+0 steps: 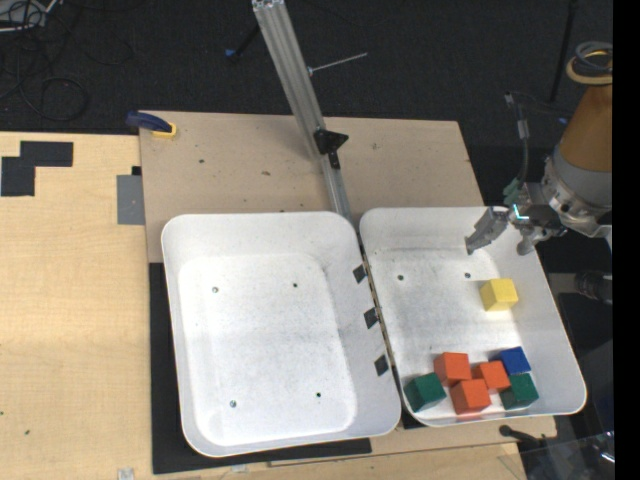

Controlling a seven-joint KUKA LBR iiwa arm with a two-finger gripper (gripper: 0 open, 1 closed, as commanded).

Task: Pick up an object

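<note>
White and shallow, two plastic bins side by side on the bench: left white bin (200,258) with a bare speckled floor, right white bin (420,238) holding every block. Grey arm with orange band (590,128) reaching in from 3 o'clock, its two-finger gripper (507,233) over the right bin's 1 o'clock corner, fingers spread apart and gripping nothing (one grey finger (487,231) slanting down toward 8 o'clock, the other shorter at the wrist side). Small yellow cube (498,294) alone on the bin floor, near the gripper at its 6 o'clock, apart from the fingers. Clustered at the bin's 5 o'clock corner: three orange cubes (470,378) touching one another, a blue cube (515,359) at the cluster's 2 o'clock, a dark green cube (426,390) at its 9 o'clock, another dark green cube (520,392) at its 4 o'clock. Slanted aluminium rail (295,78) rising from between the bins toward 11 o'clock. Pale wooden benchtop (60,298) at 9 o'clock.
</note>
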